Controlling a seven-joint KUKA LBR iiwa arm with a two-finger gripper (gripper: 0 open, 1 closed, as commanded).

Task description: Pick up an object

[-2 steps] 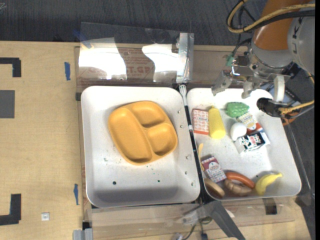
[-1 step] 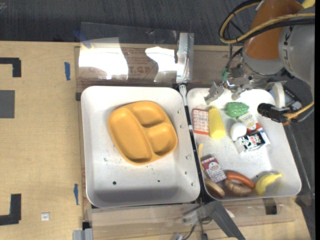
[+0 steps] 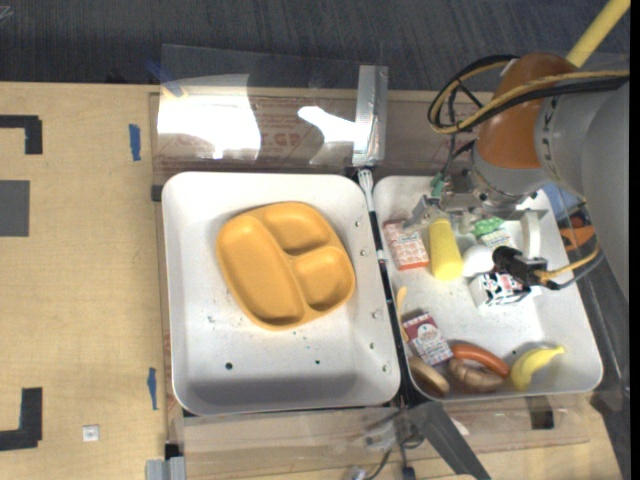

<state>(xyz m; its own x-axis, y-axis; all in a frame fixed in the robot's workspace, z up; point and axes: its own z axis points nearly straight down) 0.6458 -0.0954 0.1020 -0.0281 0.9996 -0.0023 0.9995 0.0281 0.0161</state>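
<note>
A grey arm (image 3: 560,128) with an orange band is reaching in from the right over the right bin (image 3: 570,313), its claw (image 3: 455,203) hanging low at the bin's far left corner, just above the upper end of a yellow block (image 3: 444,249). Whether the claw is clenched or released cannot be told from this angle.

The yellow block, smooth and rounded at its ends, is lying flat in the far left part of the right bin, its long axis running from the far side toward the near side of the bin. A small pink carton (image 3: 405,245) is lying just beside it on the left. To its right a green-and-white packet (image 3: 492,231) and a black-and-white toy (image 3: 503,284) are resting on the bin floor. Along the near edge a second pink carton (image 3: 428,337), a brown bagel-like ring (image 3: 433,377), a glossy reddish sausage (image 3: 482,360) and a yellow banana (image 3: 535,364) are crowding together.

The left bin (image 3: 200,348), shallow white plastic with rounded corners, is bearing an orange divided plate (image 3: 285,263), smooth and matte, with three moulded compartments.

Both bins are sitting on a pale wooden worktop (image 3: 75,268).
</note>
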